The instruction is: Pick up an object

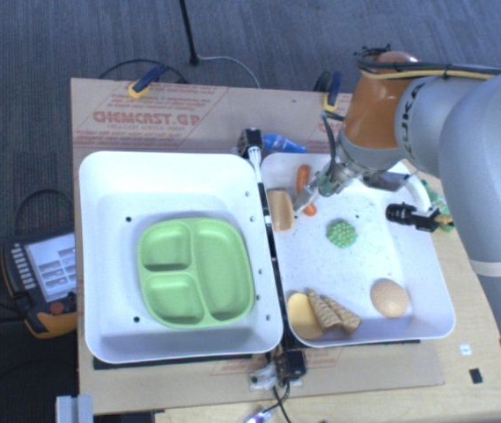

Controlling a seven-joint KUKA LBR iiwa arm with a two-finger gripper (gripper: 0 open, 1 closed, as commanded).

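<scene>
My gripper [322, 187] reaches down into the back left part of the right bin [426, 276]. An orange carrot-like piece [303, 178] lies just left of it. A small orange bit [310, 208] sits right below its tip. A tan bread-like piece [280, 210] lies along the bin's left wall. A green knobbly ball [342, 233] rests in the middle of the bin, slightly to the front right of the gripper. I see nothing held between the fingers.
The right bin's front holds a tan egg-shaped object [390, 297], a waffle cone [334, 313] and a yellow piece [299, 311]. A green divided plate [195, 270] lies in the left bin [109, 236]. A blue object [283, 143] sits at the bins' back edge.
</scene>
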